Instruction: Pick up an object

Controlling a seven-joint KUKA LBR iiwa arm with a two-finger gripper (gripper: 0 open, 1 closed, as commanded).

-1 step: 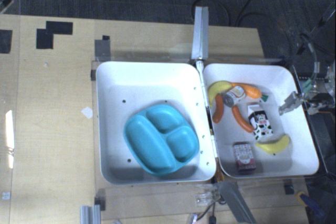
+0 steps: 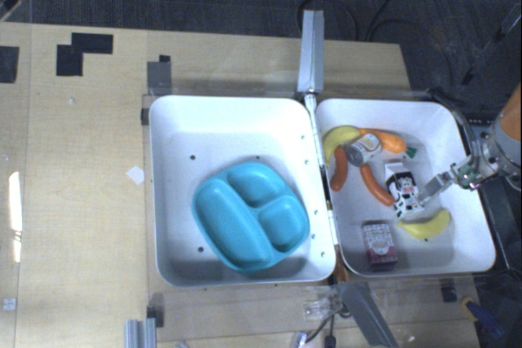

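Camera view, from above at a slant: two white bins sit side by side on a pale wooden surface (image 2: 81, 200). The left bin (image 2: 175, 143) holds a blue three-section plate (image 2: 250, 213), lying toward the front. The right bin (image 2: 457, 175) carries the clutter: a yellow banana (image 2: 337, 139) at the back beside an orange carrot (image 2: 390, 143), with a small grey can (image 2: 359, 151) between them; a reddish sausage (image 2: 338, 169) near the divider; a second orange piece (image 2: 375, 185) slanting toward the middle; a small black-and-white box (image 2: 401, 185); another banana (image 2: 427, 226) toward the front right; and a dark red packet (image 2: 379, 244) at the front. The arm (image 2: 497, 155) reaches in over the right rim, and its tool (image 2: 412, 201) is low in the bin, its tip just beside the black-and-white box and right above the front banana. Whether the tool stands apart or together cannot be told at this size, and nothing is seen held in it.
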